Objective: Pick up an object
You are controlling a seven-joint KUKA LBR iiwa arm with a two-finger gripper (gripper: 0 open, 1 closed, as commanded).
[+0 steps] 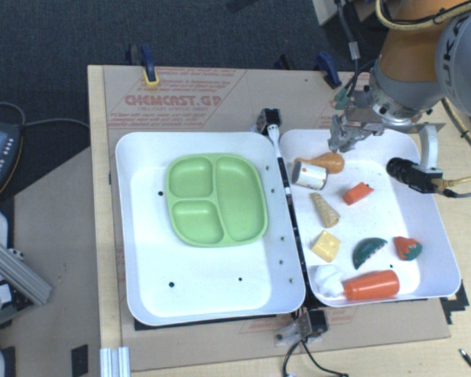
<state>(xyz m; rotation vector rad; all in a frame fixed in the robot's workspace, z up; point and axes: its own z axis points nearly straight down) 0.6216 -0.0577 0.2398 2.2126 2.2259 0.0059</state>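
A small orange rounded toy (328, 162) lies near the top of the right white bin (436, 234), just beside a white cylinder (309, 174). The metal two-finger gripper (341, 141) hangs right above it; whether it is wide or narrow cannot be told. The left white bin (141, 273) holds a green divided plate (217, 199).

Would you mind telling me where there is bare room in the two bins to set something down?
The left bin has bare floor in front of and left of the green divided plate. The right bin is crowded: toy foods fill its middle and front, and the gripper hangs over its back left, by the orange piece.
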